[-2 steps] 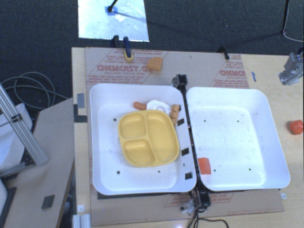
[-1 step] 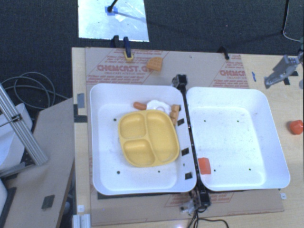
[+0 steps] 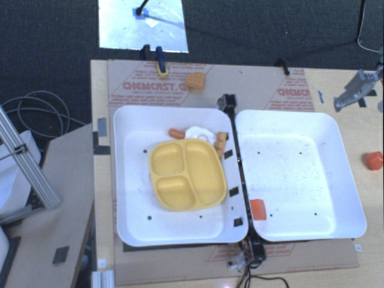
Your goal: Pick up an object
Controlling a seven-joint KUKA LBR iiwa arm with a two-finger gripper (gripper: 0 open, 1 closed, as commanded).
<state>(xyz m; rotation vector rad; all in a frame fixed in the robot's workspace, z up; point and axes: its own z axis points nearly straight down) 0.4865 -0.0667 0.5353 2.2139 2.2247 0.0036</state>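
The yellow tray (image 3: 187, 174) is the biggest candidate: it lies in the left bin (image 3: 129, 161), three compartments up, with a small orange sausage-like piece (image 3: 176, 134), a white piece (image 3: 200, 134) and a tan block (image 3: 221, 141) just beyond its far edge. It is broad and shallow, so I judge my tool could slide off its rim, or nudge it into those small pieces. Further right, an orange-red block (image 3: 258, 209) sits in the right bin (image 3: 336, 161), close against the near-left wall; I might strike that wall going for it. My gripper (image 3: 359, 90) hangs at the far right, clear of both bins; whether it is wide or narrow I cannot tell.
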